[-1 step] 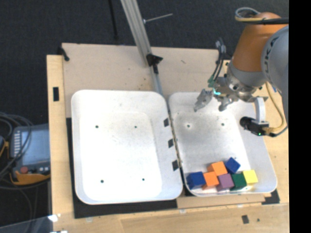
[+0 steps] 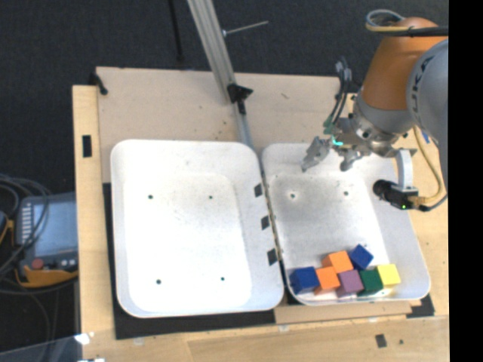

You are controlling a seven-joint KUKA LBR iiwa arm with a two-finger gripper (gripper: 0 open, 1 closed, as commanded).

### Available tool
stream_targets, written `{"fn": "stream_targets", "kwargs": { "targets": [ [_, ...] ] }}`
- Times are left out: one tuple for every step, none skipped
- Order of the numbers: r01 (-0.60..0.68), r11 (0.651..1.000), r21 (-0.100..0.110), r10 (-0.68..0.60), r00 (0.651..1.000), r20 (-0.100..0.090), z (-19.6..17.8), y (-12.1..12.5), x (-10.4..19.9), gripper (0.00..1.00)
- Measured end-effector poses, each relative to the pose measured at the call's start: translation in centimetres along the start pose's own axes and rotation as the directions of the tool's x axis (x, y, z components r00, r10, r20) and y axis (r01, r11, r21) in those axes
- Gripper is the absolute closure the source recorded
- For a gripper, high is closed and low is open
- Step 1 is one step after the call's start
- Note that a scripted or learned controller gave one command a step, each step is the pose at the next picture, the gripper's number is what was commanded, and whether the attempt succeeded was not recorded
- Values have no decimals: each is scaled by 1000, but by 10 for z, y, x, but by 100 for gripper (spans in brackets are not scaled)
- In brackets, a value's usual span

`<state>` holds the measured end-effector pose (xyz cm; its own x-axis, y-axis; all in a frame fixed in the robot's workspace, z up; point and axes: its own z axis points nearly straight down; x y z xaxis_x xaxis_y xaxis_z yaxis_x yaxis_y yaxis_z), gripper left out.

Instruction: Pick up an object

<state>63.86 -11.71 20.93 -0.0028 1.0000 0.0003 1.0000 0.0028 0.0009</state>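
The gripper was positioned over the far edge of the right bin, its two fingers spread apart with nothing between them. The blocks were clustered at the near end of that bin, well apart from the gripper: two blue, two orange, one purple, one green and one yellow, packed touching one another against the near wall. Bare bin floor was left between gripper and cluster. The left bin was set just beside the right one, rims nearly touching. The arm was cut off at the right edge, and the lower faces of the blocks were hidden by the near rim.
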Motion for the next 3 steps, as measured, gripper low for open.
{"fn": "stream_targets", "kwargs": {
  "targets": [
    [-4, 1000, 4, 4, 1000, 3, 42, -2, -2, 0],
    [-6, 1000, 4, 6, 1000, 3, 99, 6, -7, 0],
    [-8, 1000, 1, 8, 1000, 4, 112, 6, -9, 0]
  ]
}}
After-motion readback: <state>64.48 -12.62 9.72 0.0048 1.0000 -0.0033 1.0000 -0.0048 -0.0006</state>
